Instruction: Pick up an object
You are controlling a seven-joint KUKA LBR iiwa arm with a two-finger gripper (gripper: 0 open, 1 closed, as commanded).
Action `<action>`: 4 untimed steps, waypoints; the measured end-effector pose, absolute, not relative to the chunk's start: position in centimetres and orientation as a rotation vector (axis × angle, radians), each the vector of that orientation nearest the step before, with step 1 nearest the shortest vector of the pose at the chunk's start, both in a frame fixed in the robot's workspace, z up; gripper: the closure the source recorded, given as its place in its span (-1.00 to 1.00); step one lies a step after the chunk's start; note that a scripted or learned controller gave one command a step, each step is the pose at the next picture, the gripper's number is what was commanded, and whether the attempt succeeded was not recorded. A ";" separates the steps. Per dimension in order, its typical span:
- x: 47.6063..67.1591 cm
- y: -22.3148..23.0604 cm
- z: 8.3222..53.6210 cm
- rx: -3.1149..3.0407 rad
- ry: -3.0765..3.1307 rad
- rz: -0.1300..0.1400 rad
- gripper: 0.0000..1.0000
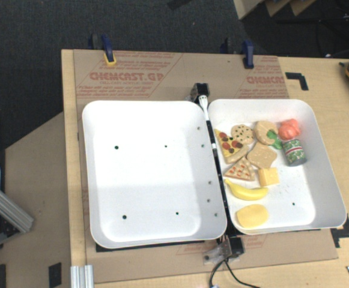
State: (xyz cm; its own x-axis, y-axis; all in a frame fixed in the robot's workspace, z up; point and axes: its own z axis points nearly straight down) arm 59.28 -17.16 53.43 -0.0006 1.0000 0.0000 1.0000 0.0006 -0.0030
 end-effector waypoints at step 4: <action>48.0 -13.8 44.3 -2.215 -2.216 0.009 1.00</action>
